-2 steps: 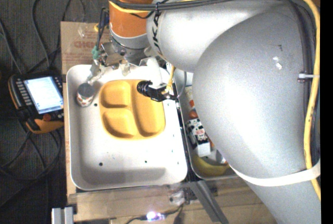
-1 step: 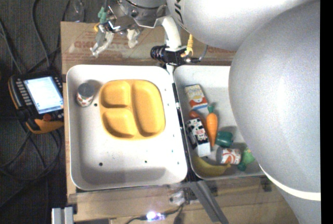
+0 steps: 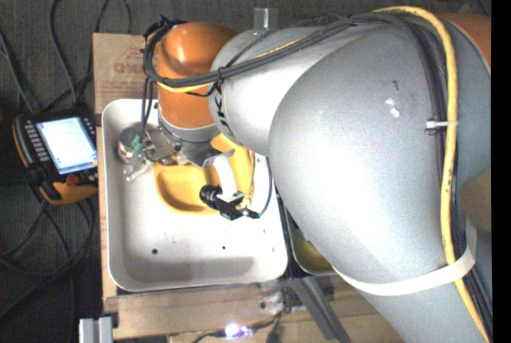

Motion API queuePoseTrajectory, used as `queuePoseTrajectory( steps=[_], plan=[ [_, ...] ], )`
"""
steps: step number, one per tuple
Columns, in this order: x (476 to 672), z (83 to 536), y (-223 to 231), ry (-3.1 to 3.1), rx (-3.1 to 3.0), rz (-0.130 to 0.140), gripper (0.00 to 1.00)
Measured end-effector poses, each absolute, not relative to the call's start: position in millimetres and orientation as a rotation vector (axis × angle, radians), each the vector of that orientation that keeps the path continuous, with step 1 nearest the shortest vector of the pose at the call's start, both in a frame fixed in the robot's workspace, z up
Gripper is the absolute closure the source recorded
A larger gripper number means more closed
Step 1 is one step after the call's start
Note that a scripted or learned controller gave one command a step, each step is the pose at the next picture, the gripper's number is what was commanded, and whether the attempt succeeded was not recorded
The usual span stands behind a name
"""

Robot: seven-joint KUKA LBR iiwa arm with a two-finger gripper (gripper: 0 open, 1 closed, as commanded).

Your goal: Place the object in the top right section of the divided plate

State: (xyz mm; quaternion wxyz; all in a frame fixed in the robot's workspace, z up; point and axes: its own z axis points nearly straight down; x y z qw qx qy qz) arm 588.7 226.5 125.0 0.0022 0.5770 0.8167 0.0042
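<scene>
Camera view looks down on my grey arm (image 3: 359, 150) sweeping in from the right and covering most of the right bin (image 3: 307, 258), of which just a corner with something yellow peeks out below my elbow. My orange band (image 3: 188, 66) sits above the left bin (image 3: 192, 254), and my wrist points down into it. My gripper (image 3: 172, 148) is low over the yellow divided plate (image 3: 180, 190), which lies in the upper middle of that white bin; whether it is open, closed, or gripping anything I cannot tell, since my own wrist hides it. A small metallic and green object (image 3: 132, 146) lies in the bin's upper left, just beside the plate's left edge and close to my wrist. A black connector with a cable (image 3: 223, 202) hangs over the plate's right side. Left of the surface, a handheld control pendant (image 3: 60, 146) with a lit screen rests on the dark carpet (image 3: 48, 285) among loose cables.
</scene>
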Motion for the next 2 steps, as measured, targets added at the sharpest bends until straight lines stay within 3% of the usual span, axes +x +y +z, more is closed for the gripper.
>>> queuePoseTrajectory(
  steps=[1, 2],
  plan=[
    [589.4, 131.8, 223.8, 2.558, 1.814, 0.011, 1.00],
    [666.5, 256.3, 202.1, 2.644, 1.692, -0.002, 1.00]
  ],
)
